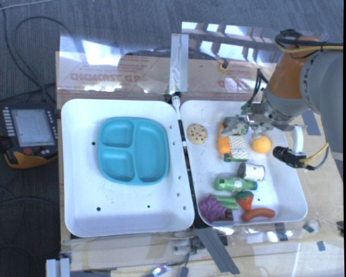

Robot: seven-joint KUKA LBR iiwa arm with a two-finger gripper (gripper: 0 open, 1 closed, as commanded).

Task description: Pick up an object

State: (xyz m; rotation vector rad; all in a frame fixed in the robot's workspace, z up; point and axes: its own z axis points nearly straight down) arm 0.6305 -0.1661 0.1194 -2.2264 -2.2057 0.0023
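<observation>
The orange toy (224,144) and patterned packet (238,147) lie in the right bin (294,198), directly under the gripper (240,126). Whether its fingers are spread or pinching cannot be told, and nothing looks lifted, so the pick seems still ahead. The left bin (81,212) holds a blue tray (132,150); grey carpet (104,10) surrounds the tabletop.

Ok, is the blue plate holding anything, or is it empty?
Empty. The blue plate lies flat in the left bin with all its compartments bare; the toy food sits in the right bin.
</observation>
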